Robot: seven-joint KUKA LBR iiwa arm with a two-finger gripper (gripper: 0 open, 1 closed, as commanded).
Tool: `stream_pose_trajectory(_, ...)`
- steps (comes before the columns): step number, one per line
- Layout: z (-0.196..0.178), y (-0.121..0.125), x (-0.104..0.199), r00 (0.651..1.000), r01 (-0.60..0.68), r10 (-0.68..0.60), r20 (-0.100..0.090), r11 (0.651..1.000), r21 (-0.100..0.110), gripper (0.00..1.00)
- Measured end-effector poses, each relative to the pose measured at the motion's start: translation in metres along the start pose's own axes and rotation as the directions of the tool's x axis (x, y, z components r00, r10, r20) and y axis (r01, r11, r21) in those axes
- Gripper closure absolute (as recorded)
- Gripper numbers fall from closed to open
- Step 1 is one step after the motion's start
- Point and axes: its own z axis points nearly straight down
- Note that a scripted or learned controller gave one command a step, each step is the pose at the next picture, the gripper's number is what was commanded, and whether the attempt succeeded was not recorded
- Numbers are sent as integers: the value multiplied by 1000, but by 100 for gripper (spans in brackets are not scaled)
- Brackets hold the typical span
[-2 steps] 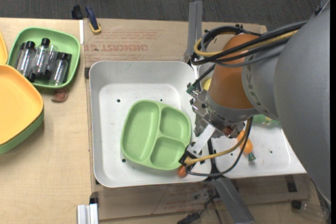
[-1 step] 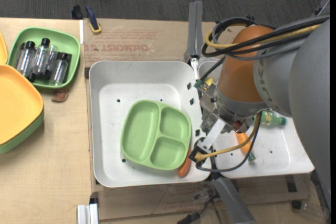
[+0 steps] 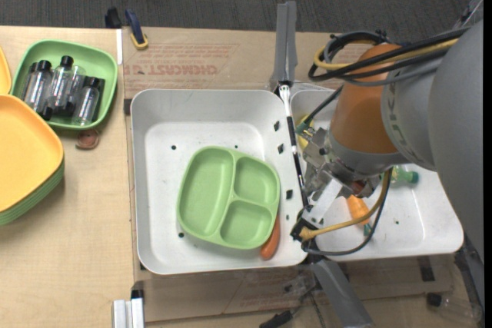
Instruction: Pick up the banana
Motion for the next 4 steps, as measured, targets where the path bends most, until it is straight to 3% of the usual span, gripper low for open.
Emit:
stream_pose_trajectory(1,3,4,-5,999,50,-50,-2,999,-1,100)
stream_pose_trajectory(2,-53,0,1,995,99,-99,0,995,-2,100)
stream_pose_trajectory(3,56,-39,43,987,161,-161,2,987,1,100)
stream_pose_trajectory(4,10,2,-2,918,396,-396,-1,918,-3,100)
